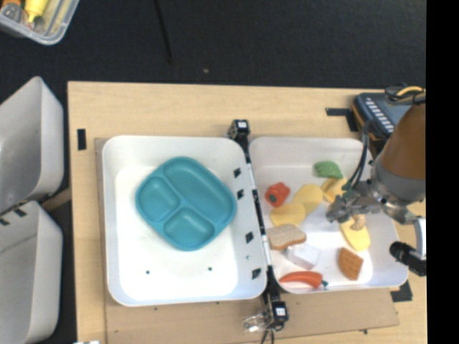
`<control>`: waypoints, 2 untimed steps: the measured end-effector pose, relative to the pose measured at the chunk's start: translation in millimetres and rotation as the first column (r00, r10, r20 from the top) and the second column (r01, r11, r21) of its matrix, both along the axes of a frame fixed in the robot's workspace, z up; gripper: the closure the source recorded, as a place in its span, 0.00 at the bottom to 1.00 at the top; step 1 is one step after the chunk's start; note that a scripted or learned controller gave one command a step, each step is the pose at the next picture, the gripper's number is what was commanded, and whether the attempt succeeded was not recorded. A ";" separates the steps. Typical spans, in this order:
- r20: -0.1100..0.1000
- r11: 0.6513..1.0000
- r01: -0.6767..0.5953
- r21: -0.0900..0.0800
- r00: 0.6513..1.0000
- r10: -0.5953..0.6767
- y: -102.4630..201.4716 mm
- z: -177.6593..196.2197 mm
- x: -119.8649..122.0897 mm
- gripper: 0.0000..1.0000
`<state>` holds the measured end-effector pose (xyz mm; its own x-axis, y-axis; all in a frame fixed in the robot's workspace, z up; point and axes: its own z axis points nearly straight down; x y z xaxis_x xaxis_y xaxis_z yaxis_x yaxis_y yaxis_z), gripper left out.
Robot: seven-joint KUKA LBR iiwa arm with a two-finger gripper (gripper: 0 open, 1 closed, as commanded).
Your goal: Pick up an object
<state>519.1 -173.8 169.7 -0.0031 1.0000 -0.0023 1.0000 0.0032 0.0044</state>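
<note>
Over the right white bin point(308, 147), the gripper point(346, 210) hovers beside a pale yellow food piece point(356, 235); whether it grips anything cannot be told. Nothing is visibly lifted yet.

Arm point(405, 156) at right edge of frame, mid-height: broad orange band on top, rounded, brownish in this light; grey cylindrical segment below it. Black cable runs from the upper right of the frame down along the arm's left side toward the wrist. Gripper point(349, 210) at the arm's lower left: dark grey metal, angular, thin linkages, small detail blurred. A pale grey bracket and a black rounded fitting sit at the lower right of the arm.
</note>
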 end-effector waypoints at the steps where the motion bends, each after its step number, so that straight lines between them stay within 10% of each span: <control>1: 0.000 1.000 0.001 -0.001 1.000 -0.001 -6.2 61.1 -1.0 1.00; 2: -0.005 1.000 -0.001 0.002 1.000 0.001 -7.4 69.9 0.2 1.00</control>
